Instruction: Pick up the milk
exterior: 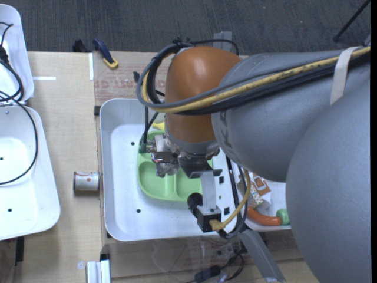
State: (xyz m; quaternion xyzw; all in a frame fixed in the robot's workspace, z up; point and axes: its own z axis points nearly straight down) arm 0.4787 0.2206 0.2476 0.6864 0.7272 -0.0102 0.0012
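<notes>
Milk: likely the white carton with orange print [257,188] just right of the pincer [166,163], mostly hidden by the arm. Risk: pincer sits over the green sectioned plastic tray [158,184], so it may grab that instead. Pincer opening: cannot tell.

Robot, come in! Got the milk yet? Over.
Gripper low over green tray in right bin. Milk not identifiable. Arm covers bin's right side.
</notes>
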